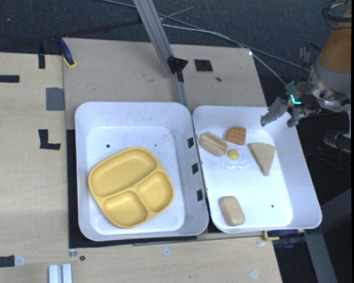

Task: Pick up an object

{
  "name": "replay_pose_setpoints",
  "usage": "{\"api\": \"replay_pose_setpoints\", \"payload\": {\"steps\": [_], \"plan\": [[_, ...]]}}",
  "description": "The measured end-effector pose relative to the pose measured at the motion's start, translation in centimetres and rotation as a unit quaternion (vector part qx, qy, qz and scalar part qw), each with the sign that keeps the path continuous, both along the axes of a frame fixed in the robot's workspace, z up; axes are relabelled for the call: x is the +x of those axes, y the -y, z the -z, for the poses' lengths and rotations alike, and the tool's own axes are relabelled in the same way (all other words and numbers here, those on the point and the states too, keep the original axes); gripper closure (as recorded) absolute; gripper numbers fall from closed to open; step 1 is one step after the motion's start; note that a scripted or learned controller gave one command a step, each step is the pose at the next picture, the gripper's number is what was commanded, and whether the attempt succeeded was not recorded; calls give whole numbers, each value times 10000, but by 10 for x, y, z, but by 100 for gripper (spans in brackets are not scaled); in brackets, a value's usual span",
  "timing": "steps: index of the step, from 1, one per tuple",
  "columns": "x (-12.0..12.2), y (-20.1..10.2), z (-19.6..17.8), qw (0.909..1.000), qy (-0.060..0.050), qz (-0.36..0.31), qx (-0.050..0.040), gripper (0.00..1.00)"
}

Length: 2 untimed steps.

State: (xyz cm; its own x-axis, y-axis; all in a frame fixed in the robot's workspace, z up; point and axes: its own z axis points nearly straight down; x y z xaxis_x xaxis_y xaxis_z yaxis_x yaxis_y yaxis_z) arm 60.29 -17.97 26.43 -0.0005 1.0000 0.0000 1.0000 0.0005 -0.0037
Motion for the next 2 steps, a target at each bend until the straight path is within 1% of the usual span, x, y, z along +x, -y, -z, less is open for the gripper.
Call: {"api": "replay_pose_setpoints", "payload": {"steps": [1, 2], "plan": [[1, 0, -1, 10000, 14, -2, -3, 0], [2, -1, 42, 10000, -5, -2, -3, 0]]}}
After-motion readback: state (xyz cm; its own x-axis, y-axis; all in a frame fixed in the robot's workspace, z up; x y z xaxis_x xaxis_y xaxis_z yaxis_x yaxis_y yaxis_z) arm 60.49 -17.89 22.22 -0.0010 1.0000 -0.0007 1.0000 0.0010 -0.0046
